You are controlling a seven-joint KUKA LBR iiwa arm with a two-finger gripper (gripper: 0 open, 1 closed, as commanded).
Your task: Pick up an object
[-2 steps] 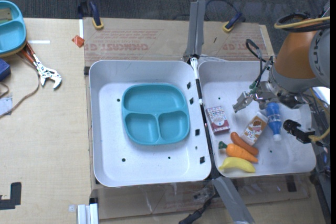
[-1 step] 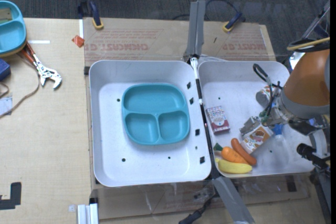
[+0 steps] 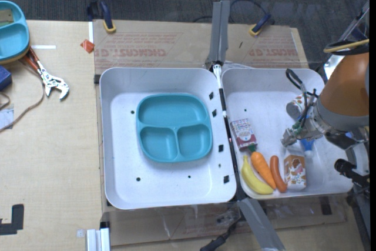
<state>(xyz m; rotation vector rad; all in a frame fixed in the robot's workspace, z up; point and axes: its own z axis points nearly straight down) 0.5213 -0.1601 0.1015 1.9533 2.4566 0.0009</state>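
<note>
Two white bins (image 3: 111,126), one banana (image 3: 254,179).

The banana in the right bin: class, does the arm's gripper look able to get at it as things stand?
Probably yes. The banana lies uncovered at the near edge of the right bin, with only the carrot against its side. The gripper hovers close by.

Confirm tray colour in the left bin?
Teal tray, three compartments, seen clearly in the camera view.

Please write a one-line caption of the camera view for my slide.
Grey arm's hand low in the right white bin, near yellow banana, two orange carrots and packets; teal divided plastic tray lies in left white bin.
</note>
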